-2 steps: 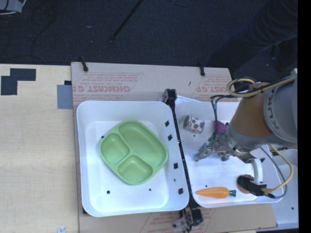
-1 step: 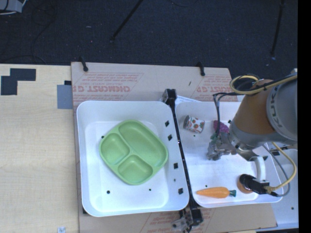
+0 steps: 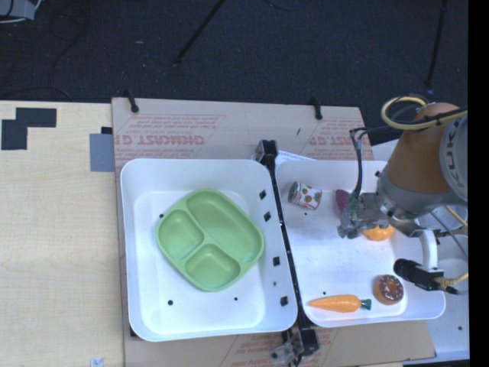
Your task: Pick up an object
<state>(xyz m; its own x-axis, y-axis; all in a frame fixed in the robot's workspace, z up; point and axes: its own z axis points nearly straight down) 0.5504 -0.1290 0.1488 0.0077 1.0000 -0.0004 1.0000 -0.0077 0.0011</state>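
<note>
My gripper [image 3: 352,228] hangs low over the right bin [image 3: 321,258], near its middle right. A small orange object [image 3: 378,233] lies right beside the gripper, on its right, partly hidden by the wrist. A purple object [image 3: 341,199] sits just behind the gripper. Further left, toward the bin's back, a small white cup with red spots [image 3: 305,196] lies on its side. An orange carrot with a green tip [image 3: 336,303] and a brown donut [image 3: 389,289] lie along the front edge of the bin.
The left bin [image 3: 145,281] holds a green divided plate [image 3: 209,238]. A black divider [image 3: 279,243] runs between the two bins. The arm fills the right side above the right bin.
</note>
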